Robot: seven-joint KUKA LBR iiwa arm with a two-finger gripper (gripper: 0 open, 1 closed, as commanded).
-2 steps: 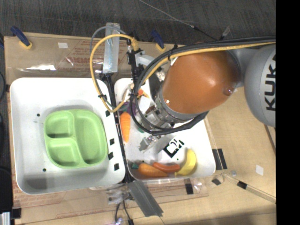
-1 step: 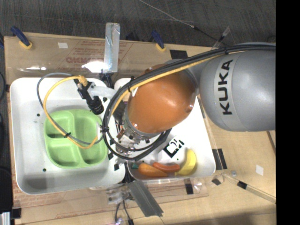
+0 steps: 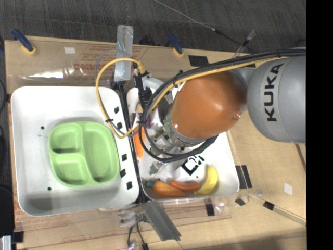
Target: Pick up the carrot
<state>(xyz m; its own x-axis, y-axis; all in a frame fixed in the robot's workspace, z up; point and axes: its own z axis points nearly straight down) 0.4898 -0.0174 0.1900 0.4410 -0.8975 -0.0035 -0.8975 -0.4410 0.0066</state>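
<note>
- The arm [image 3: 270, 100], grey with an orange band [image 3: 205, 105], reaches in from the right and hangs over the right bin [image 3: 229, 163], covering most of it.
- The gripper sits beneath the wrist and cables, so I cannot tell what state it is in.
- The carrot [image 3: 165, 189] lies along the near edge of the right bin, toward its near left corner.
- A red piece [image 3: 184, 184] lies just beside the carrot, and a banana [image 3: 209, 181] rests at the same near edge, closer to the near right corner.
- A green divided plate [image 3: 83, 152] sits in the middle of the left bin [image 3: 31, 191].
- A yellow cable [image 3: 106, 72] loops above the strip between the two bins.
</note>
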